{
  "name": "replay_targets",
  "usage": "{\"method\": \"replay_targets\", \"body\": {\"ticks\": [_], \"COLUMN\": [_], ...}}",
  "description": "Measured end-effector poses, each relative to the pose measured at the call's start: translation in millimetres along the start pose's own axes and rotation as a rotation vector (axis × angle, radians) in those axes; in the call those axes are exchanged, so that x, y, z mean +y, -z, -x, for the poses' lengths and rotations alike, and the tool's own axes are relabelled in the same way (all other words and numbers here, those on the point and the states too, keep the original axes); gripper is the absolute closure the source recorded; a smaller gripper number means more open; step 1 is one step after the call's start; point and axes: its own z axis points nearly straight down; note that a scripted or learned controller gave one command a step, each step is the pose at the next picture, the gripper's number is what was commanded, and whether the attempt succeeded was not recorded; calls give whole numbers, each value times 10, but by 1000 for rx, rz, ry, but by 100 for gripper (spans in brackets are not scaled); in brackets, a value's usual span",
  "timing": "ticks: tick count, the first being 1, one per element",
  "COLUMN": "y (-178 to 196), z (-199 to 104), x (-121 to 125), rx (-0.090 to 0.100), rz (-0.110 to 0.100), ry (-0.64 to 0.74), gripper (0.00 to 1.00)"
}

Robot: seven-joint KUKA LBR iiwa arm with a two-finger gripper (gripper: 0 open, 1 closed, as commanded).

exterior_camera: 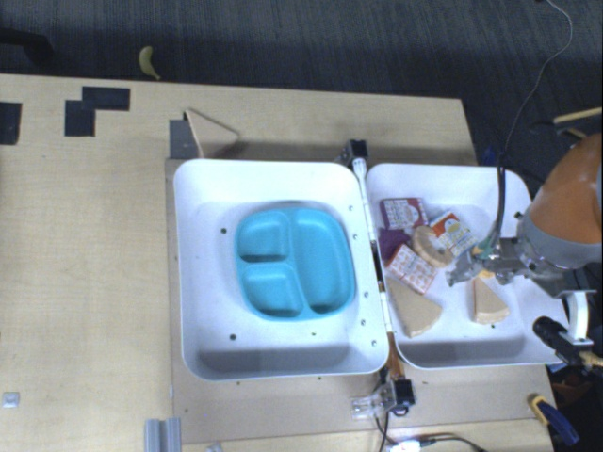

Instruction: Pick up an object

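Observation:
The right white bin holds several small items. A tan wedge lies near its front left and a second tan wedge near its front right. A round bun-like piece rests on a colourful packet. Further left are a patterned card and a purple-red packet. My gripper is low inside this bin, between the two wedges and just right of the bun. The grey arm with its orange band reaches in from the right.
The left white bin carries a blue divided plate. A metal clamp sits at the back between the bins, and cables at the front. Black tape marks lie on the bench's far left.

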Motion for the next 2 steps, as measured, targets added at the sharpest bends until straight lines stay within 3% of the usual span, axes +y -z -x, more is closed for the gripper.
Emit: {"method": "replay_targets", "body": {"ticks": [1, 2], "y": [-439, -324], "z": [-470, -467], "x": [-213, -192], "rx": [7, 6], "rz": [-16, -11], "ry": [-7, -6], "gripper": [0, 100]}}
